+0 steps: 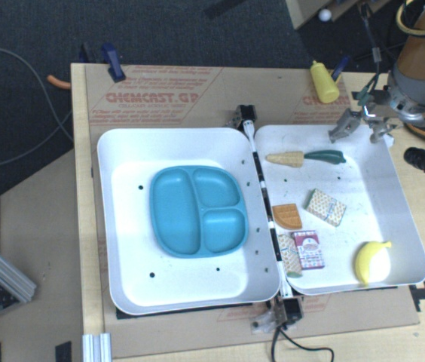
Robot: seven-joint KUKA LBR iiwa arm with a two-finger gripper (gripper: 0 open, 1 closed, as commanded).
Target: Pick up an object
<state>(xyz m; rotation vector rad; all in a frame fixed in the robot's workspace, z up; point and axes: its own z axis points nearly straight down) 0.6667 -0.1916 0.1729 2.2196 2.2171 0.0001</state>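
1. The gripper [362, 125] hangs over the top right corner of the right bin [402, 202], its 2 metal fingers [342, 129] spread wide apart with nothing between them.
2. Just below and left of it lies a brush [304, 157] with a green handle and a tan head, flat on the bin floor.
3. Further down sit a patterned box [326, 207], an orange waffle-like piece [287, 216] near the bin's left wall, and a red carton [307, 250] beside a pale checked packet [289, 256].
4. A yellow lemon [372, 262] rests in the lower right corner, well apart from the gripper.
5. The left bin [118, 202] holds a blue divided tray [197, 210] with 3 compartments.
6. A yellow bottle [323, 81] lies on the bench [167, 89] above the right bin.
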